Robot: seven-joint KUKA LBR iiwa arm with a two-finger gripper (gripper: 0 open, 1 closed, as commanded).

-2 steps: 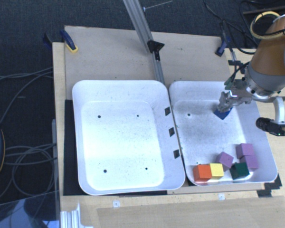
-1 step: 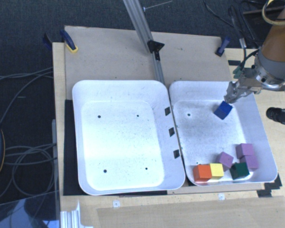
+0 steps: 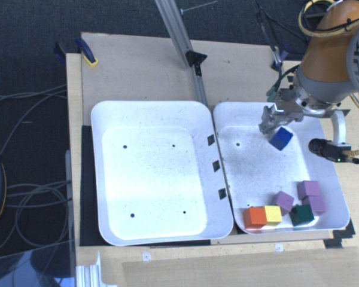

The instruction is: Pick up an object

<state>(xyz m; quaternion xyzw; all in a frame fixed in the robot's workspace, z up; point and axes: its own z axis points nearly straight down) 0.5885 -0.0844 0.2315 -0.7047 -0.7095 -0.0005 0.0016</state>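
Gripper (image 3: 274,126) hangs over the right bin (image 3: 251,169), fingers closed on a blue cube (image 3: 281,139) — lifted clear of the bin floor, well apart from the blocks (image 3: 284,208) at the bin's near edge

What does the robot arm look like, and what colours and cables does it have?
The arm is rounded, with a wide orange band over grey casing. Its metallic grey hand is small and angular. Thin dark cables run beside the wrist, and a white bracket carries a black cylinder.

Speckled white bins (image 3: 107,160), seemingly plastic, matt wooden bench (image 3: 137,70), smooth metal pole (image 3: 173,23)
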